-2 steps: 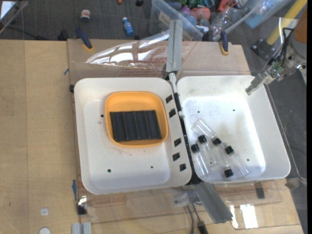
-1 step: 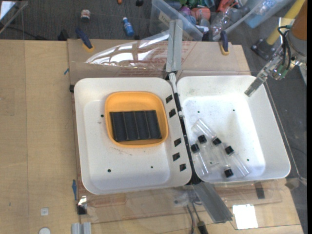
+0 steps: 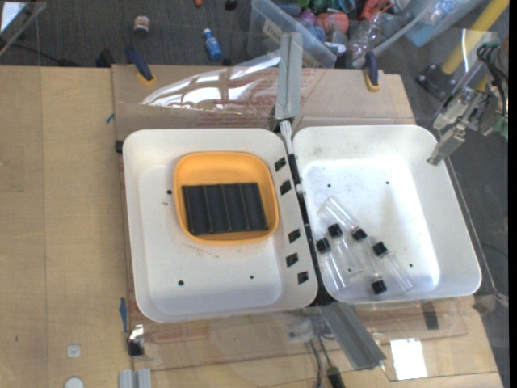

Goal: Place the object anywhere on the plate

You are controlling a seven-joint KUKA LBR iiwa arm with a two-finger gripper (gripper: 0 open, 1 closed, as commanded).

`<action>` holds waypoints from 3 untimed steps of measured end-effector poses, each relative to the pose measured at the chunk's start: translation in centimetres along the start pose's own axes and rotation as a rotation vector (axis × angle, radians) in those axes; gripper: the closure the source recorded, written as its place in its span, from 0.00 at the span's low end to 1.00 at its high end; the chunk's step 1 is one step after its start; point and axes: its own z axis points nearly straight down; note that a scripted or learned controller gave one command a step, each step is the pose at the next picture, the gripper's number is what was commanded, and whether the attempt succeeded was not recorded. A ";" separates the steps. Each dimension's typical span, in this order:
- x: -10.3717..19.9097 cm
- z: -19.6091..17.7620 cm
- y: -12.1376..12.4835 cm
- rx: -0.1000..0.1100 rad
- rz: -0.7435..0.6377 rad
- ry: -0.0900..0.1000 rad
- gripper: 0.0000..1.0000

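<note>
An orange plate (image 3: 227,165) sits in the left white bin (image 3: 161,265). A black ribbed rectangular block (image 3: 224,208) lies flat on the plate and covers most of its floor. Several clear tubes with black caps (image 3: 355,253) lie in a loose cluster on the floor of the right white bin (image 3: 404,176), near its front left. My gripper (image 3: 443,147) hangs at the right bin's far right corner, above the rim, well away from the tubes and the plate. Nothing is seen held in it.
A metal bar (image 3: 288,79) stands upright behind the seam between the bins. A clear plastic sheet (image 3: 218,91) lies behind the left bin. A clear tub of colourful toys (image 3: 347,6) sits beyond the bench. Black clips (image 3: 292,237) line the seam.
</note>
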 end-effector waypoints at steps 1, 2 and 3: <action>0.1 -0.2 0.2 -0.001 -0.307 -0.001 0.00; 0.2 0.7 0.3 -0.001 -0.445 0.005 0.00; -0.4 1.4 0.6 -0.002 -0.637 0.001 0.00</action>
